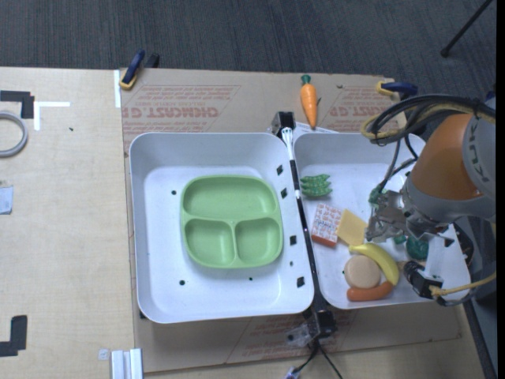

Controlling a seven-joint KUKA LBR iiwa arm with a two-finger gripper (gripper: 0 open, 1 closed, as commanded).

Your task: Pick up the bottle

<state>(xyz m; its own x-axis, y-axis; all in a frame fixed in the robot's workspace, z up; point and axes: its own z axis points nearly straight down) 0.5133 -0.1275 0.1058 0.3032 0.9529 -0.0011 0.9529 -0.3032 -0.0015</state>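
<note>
Claw (385, 226) sits low in the right bin (347, 160) beside the banana (379, 260); its state cannot be told.

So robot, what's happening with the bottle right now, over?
Grey two-finger gripper low in the right white bin. Small green bottle partly hidden beside the wrist; grip unconfirmed. Yellow banana and yellow cheese wedge close by.
</note>
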